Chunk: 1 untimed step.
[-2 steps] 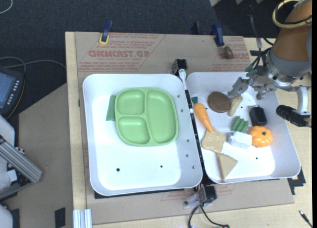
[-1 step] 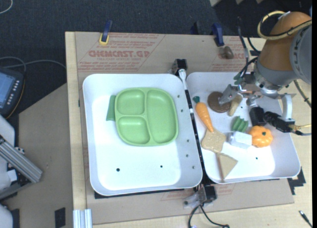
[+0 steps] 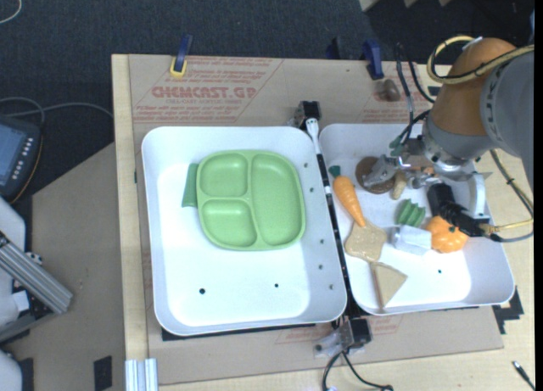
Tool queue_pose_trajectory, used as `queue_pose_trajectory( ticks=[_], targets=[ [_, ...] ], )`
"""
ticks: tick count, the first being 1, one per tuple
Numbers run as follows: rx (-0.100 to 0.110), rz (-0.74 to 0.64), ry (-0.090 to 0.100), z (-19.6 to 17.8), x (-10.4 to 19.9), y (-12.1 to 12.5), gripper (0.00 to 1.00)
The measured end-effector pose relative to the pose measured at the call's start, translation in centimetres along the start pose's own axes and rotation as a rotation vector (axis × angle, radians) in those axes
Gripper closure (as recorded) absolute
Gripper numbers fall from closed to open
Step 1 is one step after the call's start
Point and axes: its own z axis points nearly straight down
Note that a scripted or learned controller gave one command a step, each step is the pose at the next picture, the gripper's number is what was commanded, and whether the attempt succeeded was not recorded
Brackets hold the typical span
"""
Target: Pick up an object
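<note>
Two tan bread slices (image 3: 388, 282) lie at the right bin's (image 3: 488, 279) front, with a carrot (image 3: 348, 198), a green toy (image 3: 410, 212) and an orange fruit (image 3: 447, 237) behind them. The gripper (image 3: 409, 167) hangs over that bin's back, just beside a brown round piece (image 3: 377, 175); whether it is open or closed cannot be told. A green divided plate (image 3: 250, 198) sits in the left bin (image 3: 161, 237).

I read red print, "CHEMCAST GP", on the brown paper covering the table (image 3: 254, 84), just behind the left bin (image 3: 170, 279). Smaller red lines beneath it are too blurred to read.
</note>
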Motion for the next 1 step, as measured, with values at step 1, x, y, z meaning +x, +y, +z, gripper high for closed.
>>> queue_pose_trajectory(
  ticks=[1],
  targets=[
    [-0.009,0.0,-0.004,-1.5,-0.15,0.22,1.0]
  ],
)
